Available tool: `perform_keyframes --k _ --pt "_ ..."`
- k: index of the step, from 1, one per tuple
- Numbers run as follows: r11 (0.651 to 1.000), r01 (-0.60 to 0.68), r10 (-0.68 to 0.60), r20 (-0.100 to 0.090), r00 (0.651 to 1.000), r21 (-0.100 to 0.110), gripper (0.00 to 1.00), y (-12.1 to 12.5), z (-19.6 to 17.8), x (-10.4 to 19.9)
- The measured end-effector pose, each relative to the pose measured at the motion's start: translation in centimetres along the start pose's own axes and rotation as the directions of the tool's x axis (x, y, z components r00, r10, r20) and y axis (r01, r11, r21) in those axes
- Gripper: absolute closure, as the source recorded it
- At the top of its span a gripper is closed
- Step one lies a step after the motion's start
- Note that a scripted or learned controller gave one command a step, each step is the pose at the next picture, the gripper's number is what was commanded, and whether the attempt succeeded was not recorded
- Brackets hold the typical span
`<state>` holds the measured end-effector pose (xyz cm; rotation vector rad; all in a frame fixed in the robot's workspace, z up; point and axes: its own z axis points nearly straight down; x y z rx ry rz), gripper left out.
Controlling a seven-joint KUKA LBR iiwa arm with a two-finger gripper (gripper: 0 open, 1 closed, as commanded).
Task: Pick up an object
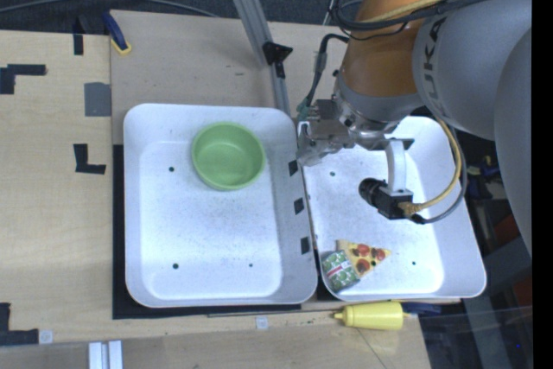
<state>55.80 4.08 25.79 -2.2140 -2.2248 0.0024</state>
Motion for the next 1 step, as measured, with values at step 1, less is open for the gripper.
perform_keyframes --k 1 --pt "1.0 0.001 -0.001 0.001 1.0 0.003 1.0 -2.24 2.03 4.8"
